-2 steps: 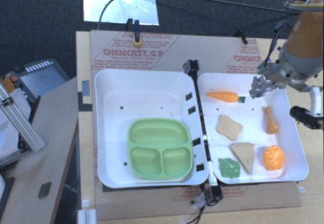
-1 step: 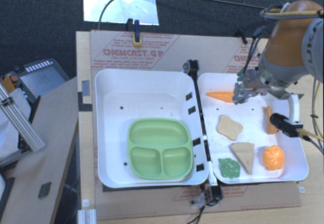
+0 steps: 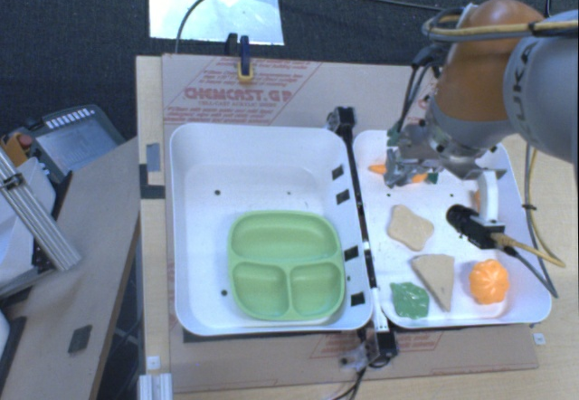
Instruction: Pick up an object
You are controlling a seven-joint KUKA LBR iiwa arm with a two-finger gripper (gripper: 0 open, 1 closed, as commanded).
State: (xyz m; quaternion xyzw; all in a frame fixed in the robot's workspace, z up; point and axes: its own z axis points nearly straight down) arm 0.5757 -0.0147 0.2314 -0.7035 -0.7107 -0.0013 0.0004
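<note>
My gripper (image 3: 399, 170) is low in the right bin (image 3: 534, 303), near its far left corner. It sits right over a small orange carrot-like piece (image 3: 376, 170), whose ends stick out on both sides of it. Nearer the front lie a tan bread slice (image 3: 410, 228), a tan wedge (image 3: 438, 280), a green leafy piece (image 3: 409, 300) and an orange fruit (image 3: 488, 281). A white object (image 3: 489, 195) lies to the right of the gripper.
The left bin (image 3: 194, 163) holds a green divided plate (image 3: 286, 264) towards its front. A black divider (image 3: 355, 208) runs between the bins. The grey arm (image 3: 507, 63) comes in over the right bin's far side.
</note>
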